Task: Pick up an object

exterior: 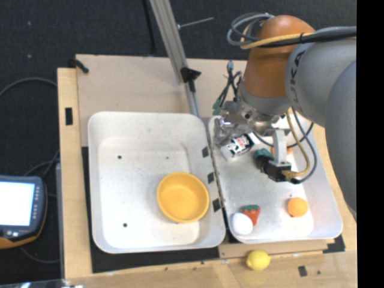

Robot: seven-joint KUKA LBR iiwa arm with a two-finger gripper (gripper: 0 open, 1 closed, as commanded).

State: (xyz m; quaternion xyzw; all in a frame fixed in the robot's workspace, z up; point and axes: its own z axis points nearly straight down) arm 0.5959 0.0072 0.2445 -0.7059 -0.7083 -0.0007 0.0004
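A yellow bowl (183,197) sits in the left bin (114,161), near its right wall. In the right bin (321,221) lie an orange ball (296,207), a white egg-shaped object (242,224) and a small red piece with a green tip (254,213) touching it. My gripper (231,138) hangs over the right bin's far left corner, under the orange wrist band. A small white item with red and black marks (238,146) lies right beside it, and I cannot tell whether the gripper holds it.
A yellow lemon (258,260) lies outside the bins on the bench's front edge. A slanted metal pole (174,47) rises behind the left bin. A black-and-teal connector with cables (273,164) dangles over the right bin. A screen device (21,209) sits at far left.
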